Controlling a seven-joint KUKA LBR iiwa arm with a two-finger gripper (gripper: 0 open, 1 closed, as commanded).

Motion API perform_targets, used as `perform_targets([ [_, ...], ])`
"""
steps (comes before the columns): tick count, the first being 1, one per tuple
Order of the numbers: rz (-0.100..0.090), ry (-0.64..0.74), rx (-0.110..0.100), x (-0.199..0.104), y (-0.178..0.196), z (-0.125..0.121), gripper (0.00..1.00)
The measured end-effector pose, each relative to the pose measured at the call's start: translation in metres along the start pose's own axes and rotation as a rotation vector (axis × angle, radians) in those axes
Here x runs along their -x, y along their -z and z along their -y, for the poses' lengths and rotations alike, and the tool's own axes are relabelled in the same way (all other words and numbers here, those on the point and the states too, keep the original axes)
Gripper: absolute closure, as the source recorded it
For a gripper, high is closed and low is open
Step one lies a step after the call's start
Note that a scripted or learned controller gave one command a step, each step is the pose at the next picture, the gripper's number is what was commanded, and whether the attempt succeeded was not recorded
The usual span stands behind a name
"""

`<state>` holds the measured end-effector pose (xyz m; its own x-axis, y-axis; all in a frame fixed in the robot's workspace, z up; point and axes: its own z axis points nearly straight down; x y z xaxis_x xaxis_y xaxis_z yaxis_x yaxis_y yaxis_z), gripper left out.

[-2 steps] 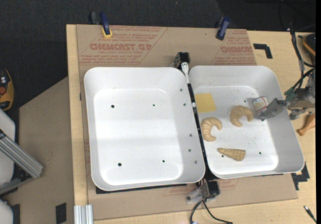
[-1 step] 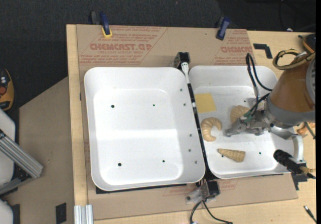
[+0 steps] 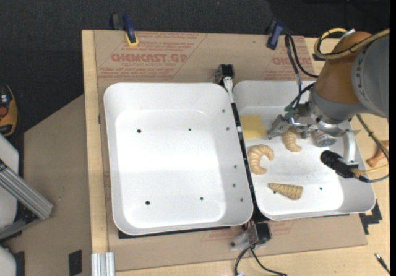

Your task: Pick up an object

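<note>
Metal fingers (image 3: 279, 123) of the gripper (image 3: 291, 127) splayed out at a slant over the right bin (image 3: 309, 207), and how far apart they stood could not be told from above, since the wrist covered much of them. Just beside them, touching or nearly so, lay a small tan pastry piece (image 3: 291, 140); nothing showed it clamped between the fingers. To the left of the gripper, against the bin's inner wall, sat a pale yellow square block (image 3: 252, 126). Below that block rested a curled croissant-shaped piece (image 3: 260, 158), and nearer the front edge of the same bin lay a ridged, cone-shaped tan piece (image 3: 286, 190), well apart from the gripper.

Above the gripper the arm (image 3: 365, 83) rose grey, with its orange band (image 3: 337, 80) at the wrist, reaching in from the right with black cables looped around it. The left bin (image 3: 173, 157) stood alongside, its rim meeting the right bin's along a dark seam. Both bins sat on a brown board (image 3: 161, 52) printed with red lettering, held by blue clamps (image 3: 129, 26) at its far edge.
</note>
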<state>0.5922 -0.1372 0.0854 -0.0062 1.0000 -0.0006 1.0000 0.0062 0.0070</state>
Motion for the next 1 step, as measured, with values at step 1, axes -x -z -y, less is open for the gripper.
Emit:
perform_targets([
  [1, 0.002, -0.007, 0.002, 0.0126, 0.0850, 0.0079, 0.00],
])
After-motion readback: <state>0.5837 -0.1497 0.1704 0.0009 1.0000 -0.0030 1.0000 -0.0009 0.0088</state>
